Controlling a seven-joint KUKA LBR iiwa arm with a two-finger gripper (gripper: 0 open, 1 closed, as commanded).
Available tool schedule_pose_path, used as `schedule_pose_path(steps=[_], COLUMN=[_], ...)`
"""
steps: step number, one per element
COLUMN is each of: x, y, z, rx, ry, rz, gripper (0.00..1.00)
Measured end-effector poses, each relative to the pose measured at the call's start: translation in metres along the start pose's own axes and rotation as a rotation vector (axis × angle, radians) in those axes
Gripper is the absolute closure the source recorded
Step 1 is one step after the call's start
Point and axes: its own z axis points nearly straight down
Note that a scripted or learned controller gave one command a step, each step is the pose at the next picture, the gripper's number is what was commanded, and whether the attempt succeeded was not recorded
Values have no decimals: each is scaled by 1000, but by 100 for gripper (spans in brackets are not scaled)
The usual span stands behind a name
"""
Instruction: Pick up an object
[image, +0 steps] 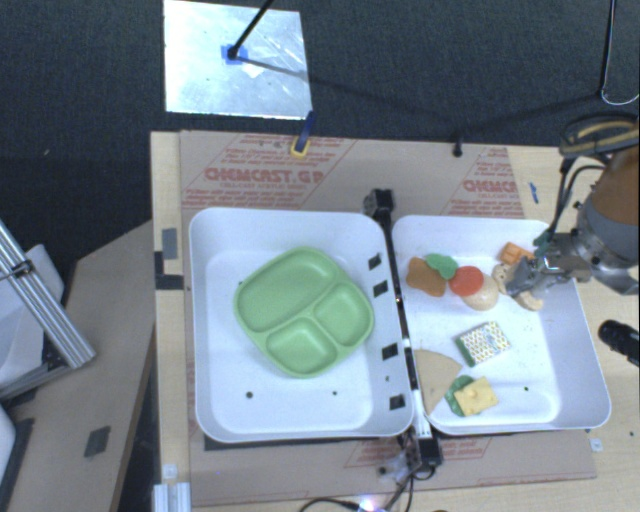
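Observation:
The right bin (570, 400) holds several small food-like items: a brown piece with a green top (430, 274), a red tomato-like piece (466, 280), a pale round piece (482, 297), an orange piece (515, 253), a patterned green-white block (485, 342), a tan wedge (436, 375) and a yellow-and-green piece (472, 396). My gripper (524, 283) hangs low over the bin's upper right part, just right of the pale piece and below the orange piece. A beige object (531, 299) lies right under its tip.
The left bin (215, 400) carries a green divided plate (304, 311). A black divider with clips (392, 300) runs between the bins. The arm (610, 240) enters from the right edge, with cables above it. A shiny sheet (238, 58) lies behind the bench.

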Motion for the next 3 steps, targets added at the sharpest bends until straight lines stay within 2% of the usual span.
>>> schedule_pose_path(steps=[1,2,3], x=[55,99,107], y=[3,25,26], z=[0,15,17], rx=[1,0,1], ry=[0,0,-1], rz=[-1,0,3], gripper=[100,100,100])
